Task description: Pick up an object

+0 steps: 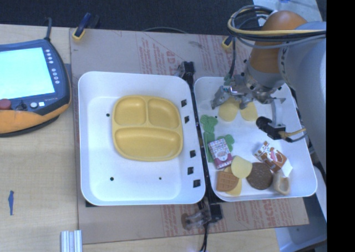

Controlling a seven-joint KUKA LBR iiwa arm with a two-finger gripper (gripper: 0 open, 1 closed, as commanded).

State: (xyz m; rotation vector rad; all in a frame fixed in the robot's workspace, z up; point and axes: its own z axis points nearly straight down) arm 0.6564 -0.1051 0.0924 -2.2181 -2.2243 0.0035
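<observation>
Left bin (94,134) holds a yellow divided tray (147,127); right bin (302,181) holds toy food (247,170); pincer (233,98) hangs spread above two yellow pieces (237,111).

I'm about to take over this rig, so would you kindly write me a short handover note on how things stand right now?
Gripper: low over the far end of the right bin, just above two pale yellow pieces; nothing visibly held.
Things: toy food is all in the right bin, including a green piece, pink packet, waffle, brown cookie and a red-and-white packet. The left bin holds a yellow divided tray.
Done: the arm is placed over the pile.
Left: grasp one item and lift it.
</observation>
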